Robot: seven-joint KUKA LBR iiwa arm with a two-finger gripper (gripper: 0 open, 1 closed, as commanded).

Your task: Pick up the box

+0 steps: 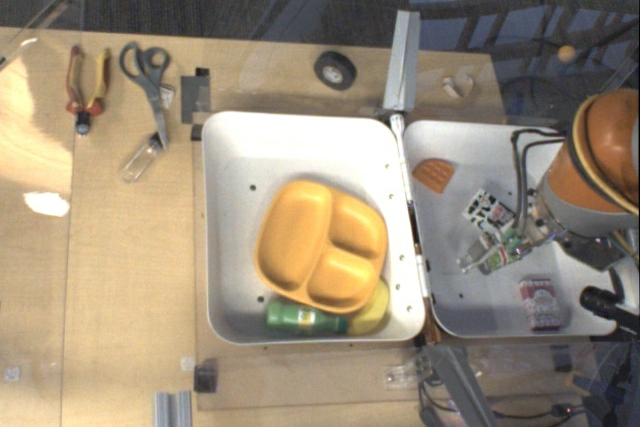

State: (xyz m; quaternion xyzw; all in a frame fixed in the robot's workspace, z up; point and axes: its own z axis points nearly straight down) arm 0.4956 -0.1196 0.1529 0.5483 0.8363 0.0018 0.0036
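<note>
Right bin [470,137]: my arm [600,165] comes in over its right edge, orange band above the wrist, and my gripper [503,250] sits low over the middle of the bin floor. Whether it is clenched or released I cannot tell from this angle; nothing is clearly held. The box [487,208], small with a black-and-white print, lies on the bin floor just toward the far edge from the gripper, close to it; I cannot tell if they touch. A small green object [490,263] lies right at the gripper's tip, contact also unclear. An orange wedge-shaped piece [434,175] sits near the bin's far left corner. A red-and-white packet [540,301] lies flat near the near edge, toward the right corner. Left bin [240,145]: a yellow divided plate [322,242] takes up the middle and near right part, tilted, its near rim resting over a green bottle [300,318] lying along the near edge and a yellow-green fruit [374,310] in the near right corner. Bench [100,265], far left corner: red-handled pliers [85,87], then scissors [148,80] beside them. A black tape roll [335,69] lies beyond the left bin's far edge.
</note>
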